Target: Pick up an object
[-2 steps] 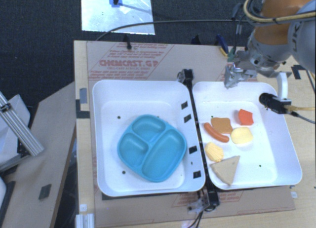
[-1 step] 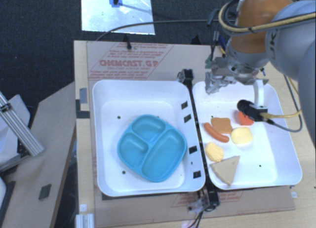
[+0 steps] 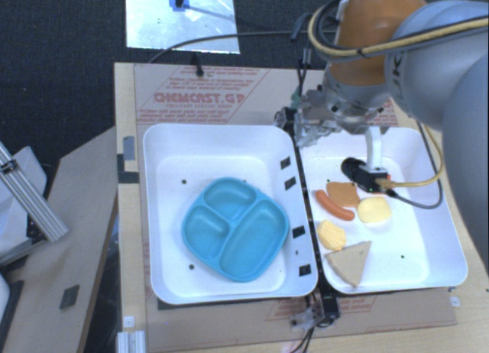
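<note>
A: What takes up the most room?

B: The grey arm (image 3: 435,46) at the upper right. The frame edge cuts it off, and its orange band covers the wrist.

A: And the gripper (image 3: 307,124)?

B: It is above centre, over the far end of the wall between the bins. It looks like a tangle of metal in shadow, so I cannot tell how the jaws stand or whether they hold anything.

A: The bins?

B: The left bin (image 3: 168,160) holds a blue divided plate (image 3: 235,228) lying flat. The right bin (image 3: 428,244) is partly hidden by the arm.

A: Anything to pick there?

B: Yes, clustered near the dividing wall at lower centre: a tan wedge (image 3: 350,261), a brown square (image 3: 343,193), a yellow round piece (image 3: 374,209), an orange sausage (image 3: 335,206) and a ridged yellow chip (image 3: 331,234).
</note>
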### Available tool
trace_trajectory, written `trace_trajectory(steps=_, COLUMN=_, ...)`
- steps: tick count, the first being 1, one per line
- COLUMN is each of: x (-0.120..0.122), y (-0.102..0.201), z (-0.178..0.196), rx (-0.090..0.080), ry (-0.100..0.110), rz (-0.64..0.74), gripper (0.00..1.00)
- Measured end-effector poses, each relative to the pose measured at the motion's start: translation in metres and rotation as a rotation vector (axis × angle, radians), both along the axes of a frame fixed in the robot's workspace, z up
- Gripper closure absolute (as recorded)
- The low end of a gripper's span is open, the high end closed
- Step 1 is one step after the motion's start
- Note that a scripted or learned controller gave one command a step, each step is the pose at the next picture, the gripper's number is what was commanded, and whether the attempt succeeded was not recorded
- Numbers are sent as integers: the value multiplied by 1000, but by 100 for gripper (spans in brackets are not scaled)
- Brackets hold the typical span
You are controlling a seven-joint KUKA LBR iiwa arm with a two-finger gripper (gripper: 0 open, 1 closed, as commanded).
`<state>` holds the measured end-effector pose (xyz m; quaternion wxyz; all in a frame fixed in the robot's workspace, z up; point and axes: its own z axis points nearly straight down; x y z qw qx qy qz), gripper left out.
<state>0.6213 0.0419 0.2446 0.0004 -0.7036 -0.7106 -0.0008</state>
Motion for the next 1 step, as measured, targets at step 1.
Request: trace_trajectory(steps=1, x=-3, y=48, z=0, rx=0, ry=-1, rz=0, gripper=100)
